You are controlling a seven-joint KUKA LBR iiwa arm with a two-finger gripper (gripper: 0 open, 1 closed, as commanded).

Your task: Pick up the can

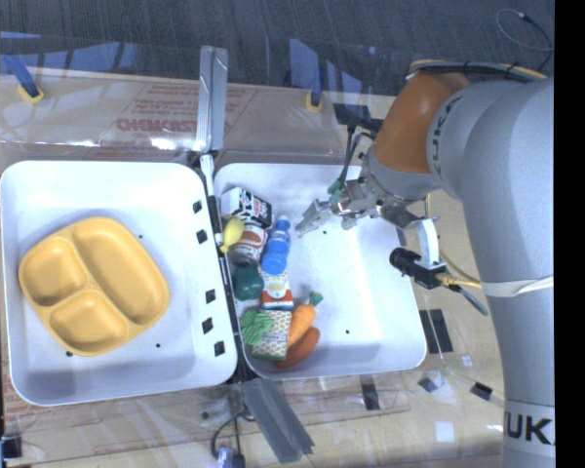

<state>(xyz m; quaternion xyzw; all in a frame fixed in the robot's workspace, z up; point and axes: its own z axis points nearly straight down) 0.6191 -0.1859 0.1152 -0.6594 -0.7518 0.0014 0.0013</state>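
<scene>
Arm over the right bin, objects heaped at its left wall

The gripper (317, 214) hangs above the right bin (370, 300), just right of a bottle (275, 247). A can (248, 207), a lemon (233, 231) and a carrot (300, 322) crowd that wall. The left bin (39, 359) holds a yellow tray (93, 283)

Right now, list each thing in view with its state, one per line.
Gripper: over the right bin, holding nothing.
Can: lying on its side among the pile by the right bin's left wall, not picked up.
Blue bottle: lying flat beside the can.
Carrot: lying in the pile's near end.
Yellow tray: lying flat in the left bin.
Right bin: holding the pile.
</scene>
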